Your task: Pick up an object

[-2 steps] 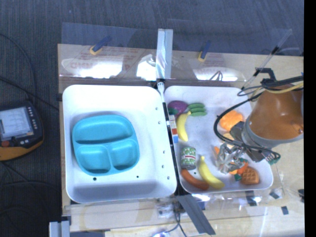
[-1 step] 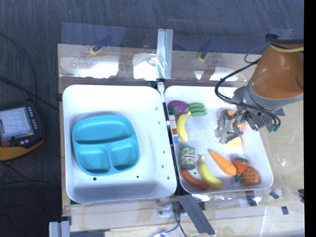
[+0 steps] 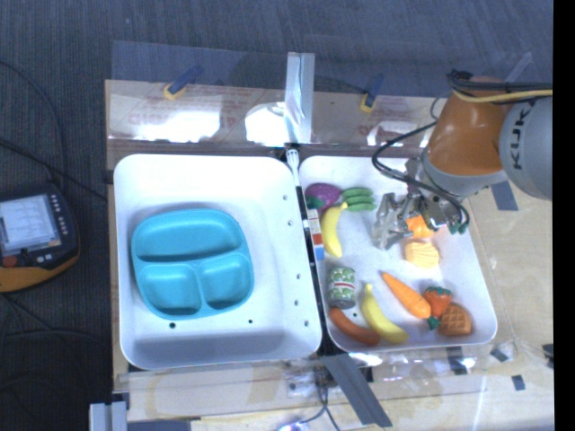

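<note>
Dark carpet surrounds the surface [image 3: 162, 106], which carries two white bins side by side. You see the left bin [image 3: 144, 173] holding a blue divided tray [image 3: 190, 260]. You see the right bin [image 3: 481, 285] crowded with toy food: a purple piece [image 3: 322, 193], green pods [image 3: 357, 198], two bananas [image 3: 333, 230], a carrot [image 3: 404, 294], a sausage [image 3: 352, 327], a pale yellow block [image 3: 422, 254].

Arm pose: it reaches in from the right, orange band [image 3: 465, 137] over the bin's far right corner, wrist pointing down, pincer [image 3: 393, 220] low among the toys.

Pincer state: you cannot tell whether it is open or closed. A small orange piece [image 3: 419, 226] sits just right of it, touching the yellow block; whether it is gripped is unclear.

Step in hand, my judgement: you likely want the orange piece. Centre over it, keep clear of the yellow block, and lift straight up.
</note>
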